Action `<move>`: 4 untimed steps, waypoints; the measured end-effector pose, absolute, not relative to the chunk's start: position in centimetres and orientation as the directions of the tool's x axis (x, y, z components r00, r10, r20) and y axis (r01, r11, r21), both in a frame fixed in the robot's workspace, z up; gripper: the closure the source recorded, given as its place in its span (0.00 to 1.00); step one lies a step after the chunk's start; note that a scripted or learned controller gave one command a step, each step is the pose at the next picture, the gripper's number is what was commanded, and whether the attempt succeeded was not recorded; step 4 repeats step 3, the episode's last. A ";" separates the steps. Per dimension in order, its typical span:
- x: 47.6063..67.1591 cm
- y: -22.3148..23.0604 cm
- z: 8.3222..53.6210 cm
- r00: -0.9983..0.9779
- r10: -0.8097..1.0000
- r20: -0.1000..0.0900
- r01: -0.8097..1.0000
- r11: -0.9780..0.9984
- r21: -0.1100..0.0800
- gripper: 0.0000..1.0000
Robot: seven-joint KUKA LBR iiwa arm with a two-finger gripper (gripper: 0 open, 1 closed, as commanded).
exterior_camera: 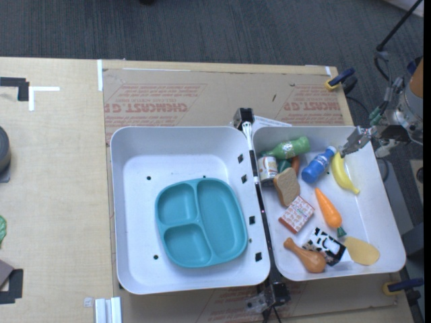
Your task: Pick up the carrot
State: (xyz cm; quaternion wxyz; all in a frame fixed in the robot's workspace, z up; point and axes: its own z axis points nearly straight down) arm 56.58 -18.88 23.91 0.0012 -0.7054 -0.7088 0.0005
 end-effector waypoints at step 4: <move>49.9 -14.7 10.6 -0.491 0.871 -0.009 0.871 0.491 0.015 1.00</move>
